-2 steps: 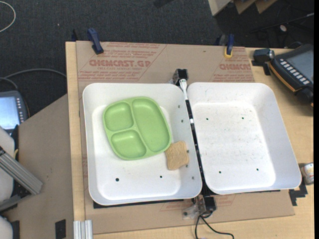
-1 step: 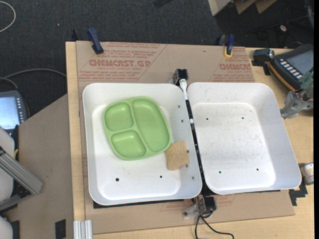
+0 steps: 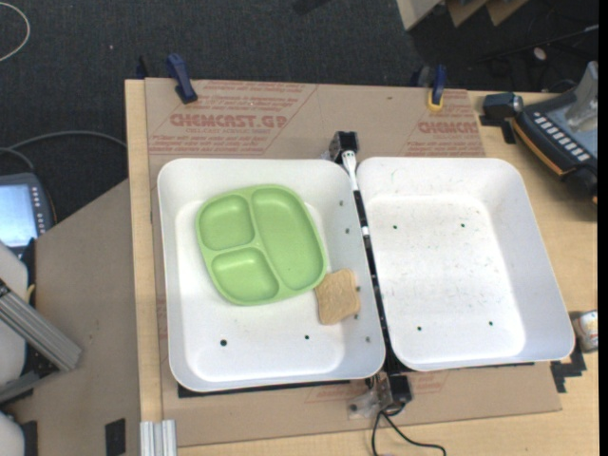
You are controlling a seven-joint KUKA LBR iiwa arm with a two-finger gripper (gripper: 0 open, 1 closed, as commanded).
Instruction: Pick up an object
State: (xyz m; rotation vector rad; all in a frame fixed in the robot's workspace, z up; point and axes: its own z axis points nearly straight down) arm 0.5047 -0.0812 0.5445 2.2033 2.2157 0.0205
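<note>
Left bin (image 3: 190, 350): seen on the left half of the bench, white and shallow, with two things lying in it.
Green plate (image 3: 261, 245): found in the upper middle of the left bin, lying flat and turned at a slant, divided into three compartments.
Tan square piece (image 3: 337, 296): laid flat just off the plate's lower right edge, touching it or very nearly, close to the bin's right wall.
Right bin (image 3: 456, 255): set side by side with the left one, its floor marked by dark specks.
Black clip (image 3: 344, 144): fixed at the far end of the seam where the two bins meet.
Cardboard sheet (image 3: 285, 107): spread under both bins, printed in red, pinned at the far edge by a blue clamp (image 3: 180, 77).
Pincer: its state cannot be told.
</note>
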